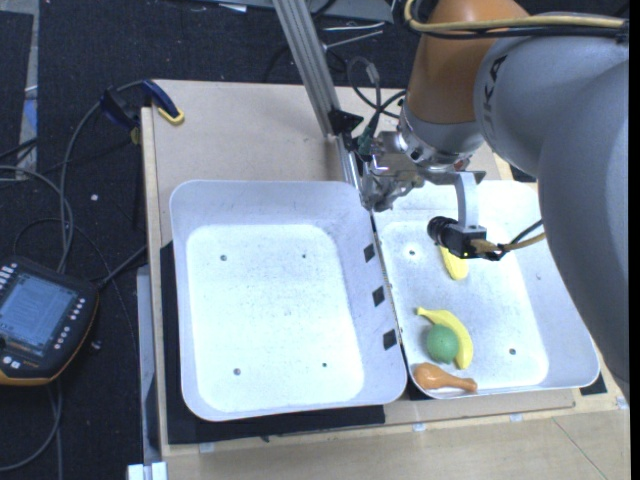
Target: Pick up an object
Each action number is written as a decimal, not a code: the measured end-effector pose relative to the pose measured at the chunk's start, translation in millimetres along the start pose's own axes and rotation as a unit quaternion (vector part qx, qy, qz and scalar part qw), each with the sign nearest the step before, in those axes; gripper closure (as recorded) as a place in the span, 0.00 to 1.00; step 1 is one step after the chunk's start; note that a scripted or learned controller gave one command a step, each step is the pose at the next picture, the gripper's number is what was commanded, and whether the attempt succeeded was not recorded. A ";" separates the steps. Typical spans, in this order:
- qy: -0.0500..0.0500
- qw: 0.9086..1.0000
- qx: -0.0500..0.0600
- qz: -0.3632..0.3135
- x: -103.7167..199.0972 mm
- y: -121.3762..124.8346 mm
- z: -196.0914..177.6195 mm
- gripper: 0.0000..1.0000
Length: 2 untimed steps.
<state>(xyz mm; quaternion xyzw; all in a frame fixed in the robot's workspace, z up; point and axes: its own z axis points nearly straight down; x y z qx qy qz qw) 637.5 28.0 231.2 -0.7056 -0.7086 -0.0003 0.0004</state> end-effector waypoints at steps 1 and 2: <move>0.000 1.000 0.000 0.000 44.7 6.5 5.3 1.00; -0.001 1.000 0.000 0.002 42.4 6.7 5.0 0.00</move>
